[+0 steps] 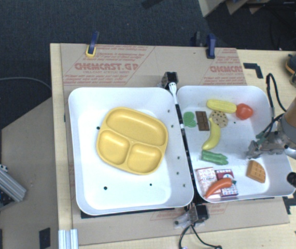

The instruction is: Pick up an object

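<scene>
- Food toys are lying in the right bin (pixel 189 95), and any of them may be the object to pick: a yellow corn cob (pixel 221 106) and a red tomato (pixel 244 111) near the far edge, a green round piece (pixel 189 119), a brown bar (pixel 203 120) and a speckled cookie (pixel 219 119) below them.
- A banana (pixel 213 135) is lying in the middle of this bin, with a green pepper (pixel 214 157) just beside its lower end.
- A small printed box (pixel 210 176) is sitting at the near edge, and a red chili (pixel 220 185) is lying across it, touching it.
- An orange waffle piece (pixel 256 171) is resting near the near right corner.
- The gripper (pixel 258 148) is hanging over the right edge of the same bin, just above the waffle piece; nothing is showing between its fingers, and I cannot tell if they are open or closed.
- The left bin (pixel 83 139) is carrying a yellow divided plate (pixel 131 139) at its centre.
</scene>
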You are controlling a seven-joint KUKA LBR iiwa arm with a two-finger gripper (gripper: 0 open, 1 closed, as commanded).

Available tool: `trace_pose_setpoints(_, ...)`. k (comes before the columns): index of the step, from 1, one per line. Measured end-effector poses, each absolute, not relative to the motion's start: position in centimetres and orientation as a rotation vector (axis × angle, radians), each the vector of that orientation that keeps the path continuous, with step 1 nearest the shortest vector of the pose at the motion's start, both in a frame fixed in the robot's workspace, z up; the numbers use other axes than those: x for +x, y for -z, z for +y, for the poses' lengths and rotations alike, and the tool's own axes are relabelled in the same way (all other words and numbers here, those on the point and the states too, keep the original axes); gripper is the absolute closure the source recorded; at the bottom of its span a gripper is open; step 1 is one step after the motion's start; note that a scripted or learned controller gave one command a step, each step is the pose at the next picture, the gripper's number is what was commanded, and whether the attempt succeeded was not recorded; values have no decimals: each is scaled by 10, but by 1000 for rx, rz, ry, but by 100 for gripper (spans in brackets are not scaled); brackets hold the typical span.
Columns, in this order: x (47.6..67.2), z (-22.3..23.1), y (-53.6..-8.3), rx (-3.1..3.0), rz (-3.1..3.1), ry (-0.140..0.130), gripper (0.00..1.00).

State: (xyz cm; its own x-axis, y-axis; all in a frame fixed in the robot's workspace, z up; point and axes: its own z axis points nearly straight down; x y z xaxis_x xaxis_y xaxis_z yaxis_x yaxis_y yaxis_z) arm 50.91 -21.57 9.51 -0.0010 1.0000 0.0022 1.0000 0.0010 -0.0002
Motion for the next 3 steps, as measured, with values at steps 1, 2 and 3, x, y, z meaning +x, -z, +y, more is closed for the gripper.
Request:
trace_pose_setpoints(1, 514, -210, -157, -2225, -2229, 4, 100)
trace_pose_setpoints(2, 515, -211, -200, -2226, -2228, 4, 100)
trace_pose_setpoints(3, 517, -212, -227, -2224, -2227, 3, 100)
